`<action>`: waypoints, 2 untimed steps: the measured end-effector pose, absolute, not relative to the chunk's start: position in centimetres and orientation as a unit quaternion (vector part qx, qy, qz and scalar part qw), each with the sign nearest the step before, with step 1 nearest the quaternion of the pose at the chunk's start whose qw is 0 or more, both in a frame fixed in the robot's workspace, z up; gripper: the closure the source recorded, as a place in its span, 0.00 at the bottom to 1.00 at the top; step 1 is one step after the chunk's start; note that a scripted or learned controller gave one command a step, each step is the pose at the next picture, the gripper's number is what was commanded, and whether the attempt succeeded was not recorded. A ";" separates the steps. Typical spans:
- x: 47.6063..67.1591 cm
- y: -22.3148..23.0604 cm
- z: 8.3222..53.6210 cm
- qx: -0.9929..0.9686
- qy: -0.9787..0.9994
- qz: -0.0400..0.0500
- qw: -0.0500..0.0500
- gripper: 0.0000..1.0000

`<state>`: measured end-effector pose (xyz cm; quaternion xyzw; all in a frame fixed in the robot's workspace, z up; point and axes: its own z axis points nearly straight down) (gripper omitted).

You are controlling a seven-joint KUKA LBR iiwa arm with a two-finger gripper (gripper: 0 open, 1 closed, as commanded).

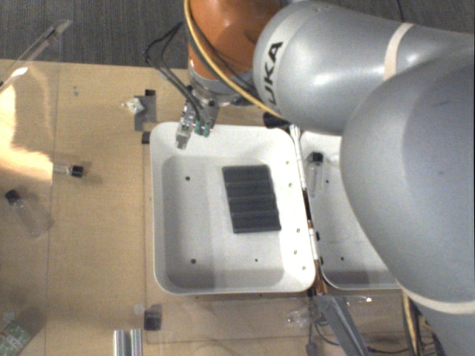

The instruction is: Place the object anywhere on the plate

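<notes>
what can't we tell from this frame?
- Gripper: small and blurred in the camera view, at the back rim of the left bin; whether it carries anything can't be read.
- Right bin: mostly covered by the arm, so its contents are hidden.
- Dark ribbed plate: in plain sight in the left bin, but no separate object can be made out on it.
</notes>
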<state>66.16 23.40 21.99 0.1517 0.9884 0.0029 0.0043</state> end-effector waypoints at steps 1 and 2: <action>65.8 22.7 15.5 0.223 0.975 0.002 0.002 1.00; 65.1 23.7 20.2 0.073 0.997 0.003 0.005 1.00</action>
